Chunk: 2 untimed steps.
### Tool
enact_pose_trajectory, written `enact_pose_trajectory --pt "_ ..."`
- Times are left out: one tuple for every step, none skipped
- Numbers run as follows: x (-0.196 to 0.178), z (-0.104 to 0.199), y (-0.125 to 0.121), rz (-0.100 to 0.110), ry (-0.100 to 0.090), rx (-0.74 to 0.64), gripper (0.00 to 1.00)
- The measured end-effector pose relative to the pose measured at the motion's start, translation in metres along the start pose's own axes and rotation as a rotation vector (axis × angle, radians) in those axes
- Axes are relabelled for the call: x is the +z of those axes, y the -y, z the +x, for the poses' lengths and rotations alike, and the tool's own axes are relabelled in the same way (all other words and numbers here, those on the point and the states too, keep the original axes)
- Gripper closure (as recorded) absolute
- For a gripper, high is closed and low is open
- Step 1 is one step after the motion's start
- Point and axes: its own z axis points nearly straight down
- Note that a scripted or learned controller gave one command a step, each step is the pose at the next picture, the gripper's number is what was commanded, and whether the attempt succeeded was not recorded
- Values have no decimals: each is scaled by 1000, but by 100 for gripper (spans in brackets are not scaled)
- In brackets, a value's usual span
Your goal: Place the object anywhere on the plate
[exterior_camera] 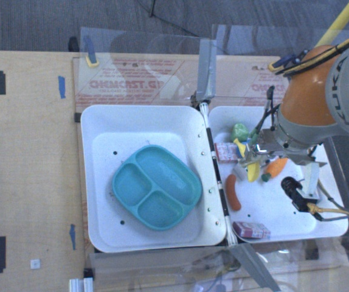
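Crowding gripper (255, 156): toys (233, 191) (right bin (296, 221)).

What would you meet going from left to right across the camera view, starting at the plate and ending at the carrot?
Turquoise plate → pink packet by the divider → red sausage → yellow piece → orange carrot beside the tool.
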Motion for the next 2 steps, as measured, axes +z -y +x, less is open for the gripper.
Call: enact_pose_trajectory --pt "0 97 -8 -2 -1 -85 100" --pt "0 97 -8 -2 -1 -85 0"
